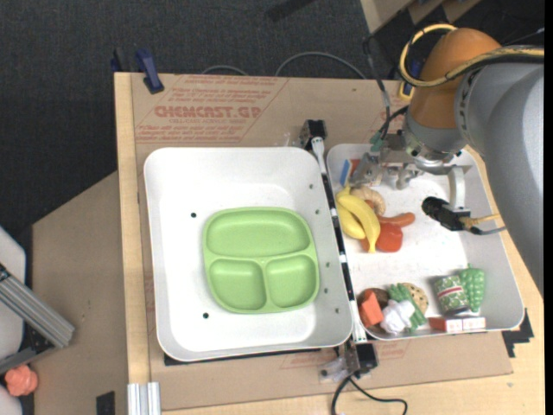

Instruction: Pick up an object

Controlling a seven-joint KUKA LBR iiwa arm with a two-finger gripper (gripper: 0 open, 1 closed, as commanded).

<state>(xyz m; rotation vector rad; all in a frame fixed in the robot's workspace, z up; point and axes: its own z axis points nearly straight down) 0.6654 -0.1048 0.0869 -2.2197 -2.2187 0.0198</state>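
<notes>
My gripper [385, 176] hangs over the back left of the right bin [492, 258], open, with nothing between its fingers. Just in front of it lies a tan piece [371, 196], touching a yellow banana [357, 220]. A red sausage-like piece [398, 220] and a red chunk [390, 239] lie to the right of the banana. A thin orange and blue item [346, 173] rests against the bin's left wall beside the gripper.
The left bin [173, 188] holds a green divided plate [259, 259]. At the right bin's front sit a cluster of small red, white and green toys [391, 308], a brown cookie [417, 296] and a green package [458, 290]. The arm covers the back right corner.
</notes>
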